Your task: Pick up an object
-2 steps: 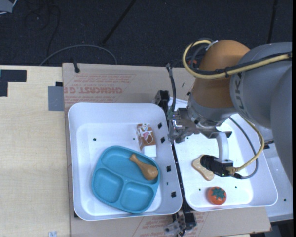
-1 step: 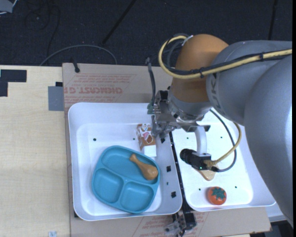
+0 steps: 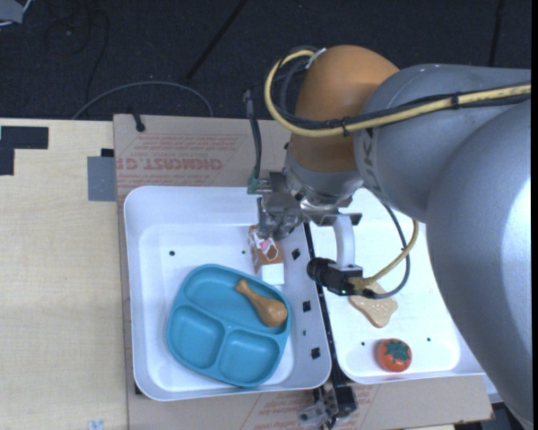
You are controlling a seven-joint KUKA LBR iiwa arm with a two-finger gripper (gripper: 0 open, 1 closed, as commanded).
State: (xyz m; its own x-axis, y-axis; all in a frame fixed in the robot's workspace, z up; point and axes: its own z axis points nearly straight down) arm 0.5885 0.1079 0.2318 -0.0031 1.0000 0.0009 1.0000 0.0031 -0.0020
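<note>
Fingers of the end effector [image 3: 269,236] point down into the left bin [image 3: 148,240], close against its right wall, and a small brown and pink item [image 3: 266,252] sits right at their tips. From where I stand it looks pinched between them, with the fingers drawn in narrow around it, though the wrist above hides much of the grip. The item hangs or rests just above the bin floor, near the upper right corner of a blue tray [image 3: 226,325].

That tray is a divided one with three compartments, lying tilted across the lower half of the left bin. A tan drumstick [image 3: 262,303] lies in its upper right compartment, thick end toward the bin's right wall. The other two compartments hold nothing I can make out.

The right bin [image 3: 430,352] sits just beside the left, their rims touching along the middle. In it lies a flat beige piece [image 3: 374,307] near the middle wall, and a red tomato [image 3: 394,355] with a green top lies near the front edge, apart from the beige piece. A black fitting with a yellow cable [image 3: 399,267] hangs from the arm [image 3: 448,150] over this bin.

Both bins rest on a cardboard sheet [image 3: 188,155] on the counter [image 3: 45,285].
</note>
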